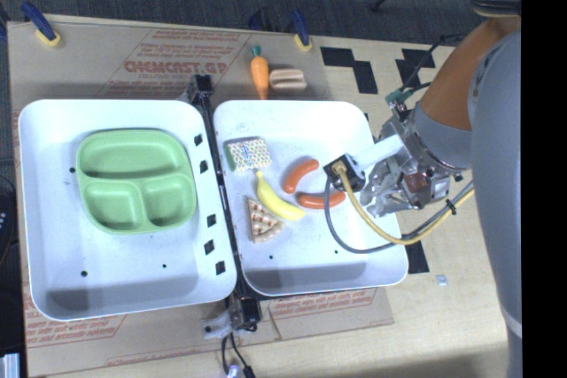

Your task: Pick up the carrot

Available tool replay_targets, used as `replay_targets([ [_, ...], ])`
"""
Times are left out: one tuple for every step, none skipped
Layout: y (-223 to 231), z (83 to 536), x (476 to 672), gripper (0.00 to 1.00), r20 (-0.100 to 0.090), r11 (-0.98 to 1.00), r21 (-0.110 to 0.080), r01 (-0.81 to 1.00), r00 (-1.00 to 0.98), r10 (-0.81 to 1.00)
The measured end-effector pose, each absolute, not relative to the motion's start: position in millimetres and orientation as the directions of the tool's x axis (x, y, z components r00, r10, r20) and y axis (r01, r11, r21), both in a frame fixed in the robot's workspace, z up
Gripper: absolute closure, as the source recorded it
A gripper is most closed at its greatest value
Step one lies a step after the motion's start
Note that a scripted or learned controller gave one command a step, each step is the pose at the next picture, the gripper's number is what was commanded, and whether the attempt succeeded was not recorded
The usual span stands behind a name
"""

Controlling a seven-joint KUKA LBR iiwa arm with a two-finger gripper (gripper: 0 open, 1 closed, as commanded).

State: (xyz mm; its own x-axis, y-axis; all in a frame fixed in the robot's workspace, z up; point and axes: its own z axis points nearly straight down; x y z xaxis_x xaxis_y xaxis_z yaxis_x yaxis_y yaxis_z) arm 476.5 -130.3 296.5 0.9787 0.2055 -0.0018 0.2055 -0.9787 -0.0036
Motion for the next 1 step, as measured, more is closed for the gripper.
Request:
replay_targets([
  [-199.0, 348.8, 476.3, 1.00, -0.001, -0.972, -0.003, 0.234, 0.972, 0.234],
])
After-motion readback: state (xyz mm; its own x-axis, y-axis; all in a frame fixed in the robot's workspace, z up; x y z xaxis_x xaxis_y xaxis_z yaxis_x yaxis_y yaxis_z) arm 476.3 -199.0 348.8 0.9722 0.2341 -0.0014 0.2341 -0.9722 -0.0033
